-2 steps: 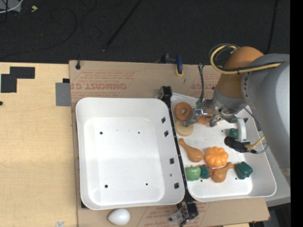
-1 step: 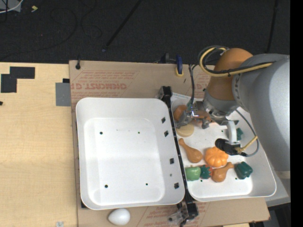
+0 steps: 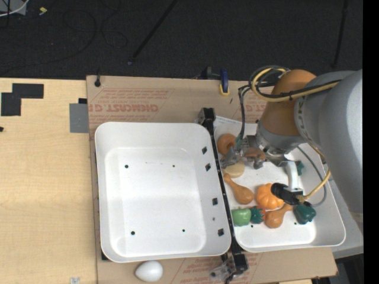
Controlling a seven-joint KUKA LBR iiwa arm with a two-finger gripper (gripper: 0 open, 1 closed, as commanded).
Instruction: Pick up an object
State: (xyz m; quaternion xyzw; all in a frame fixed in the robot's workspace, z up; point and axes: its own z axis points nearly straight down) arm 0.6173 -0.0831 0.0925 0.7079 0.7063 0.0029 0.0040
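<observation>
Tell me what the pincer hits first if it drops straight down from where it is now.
Probably the pale rounded piece just below the pincer, near the right bin's left wall; depth is hard to judge from this angle.

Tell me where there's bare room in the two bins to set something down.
The left bin shows bare white floor from wall to wall. In the right bin, toys crowd the middle: the orange pumpkin, the green piece and the tan gourd, with the gripper at the far end. The bare strip is along its near wall, below the toys.
</observation>
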